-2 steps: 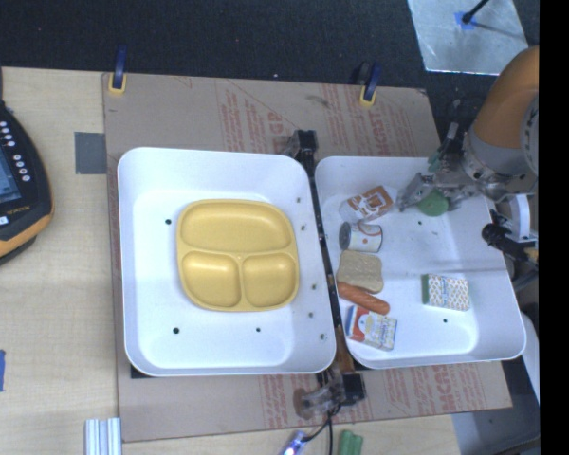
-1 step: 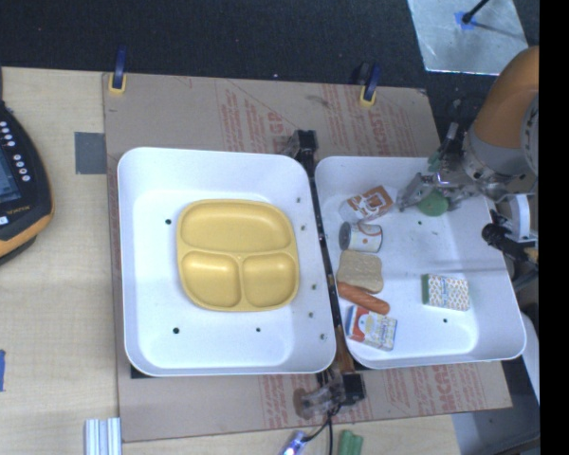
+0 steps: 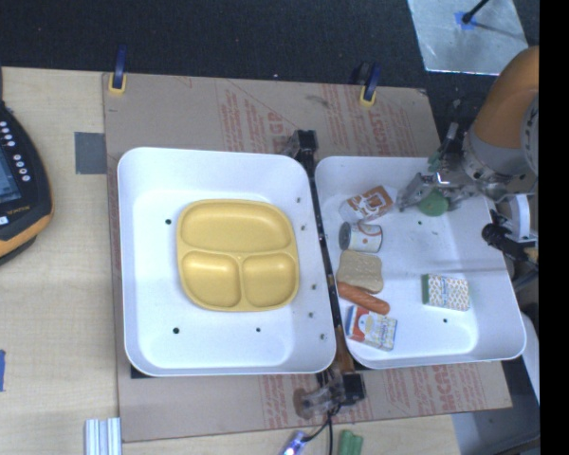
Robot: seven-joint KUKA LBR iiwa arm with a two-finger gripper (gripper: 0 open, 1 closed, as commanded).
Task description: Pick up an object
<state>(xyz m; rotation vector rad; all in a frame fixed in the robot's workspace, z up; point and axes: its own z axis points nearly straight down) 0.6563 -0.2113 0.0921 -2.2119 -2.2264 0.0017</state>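
- The gripper (image 3: 434,190) sits low in the right bin (image 3: 484,344), over that bin's far side, with the grey arm (image 3: 507,112) coming in from the bin's far right corner
- Its two fingers are spread apart, and a small green object (image 3: 434,203) lies directly beneath and between them; whether the pads touch it I cannot tell, and nothing looks clamped or lifted
- I judge the step in hand to be the approach and closing stage of a grasp on that green object, with the pick itself not yet made
- Taking the green object as the landmark: a small brown-and-white packet (image 3: 370,201) lies to its left, just clear of the fingers
- A short can (image 3: 361,237) lies on its side further left and a little nearer the camera than the green object
- A tan sponge-like block (image 3: 360,272) and an orange carrot-shaped piece (image 3: 363,299) sit well toward the near left of it, with a printed packet (image 3: 372,329) beyond those
- A patterned green-and-white square (image 3: 446,292) lies well nearer the camera, almost straight below the green object
- The left bin (image 3: 142,254), far to its left, holds a yellow divided plate (image 3: 237,254)
- The next move likely calls for closing squarely on the green object, then rising straight, keeping clear of the packet at its left
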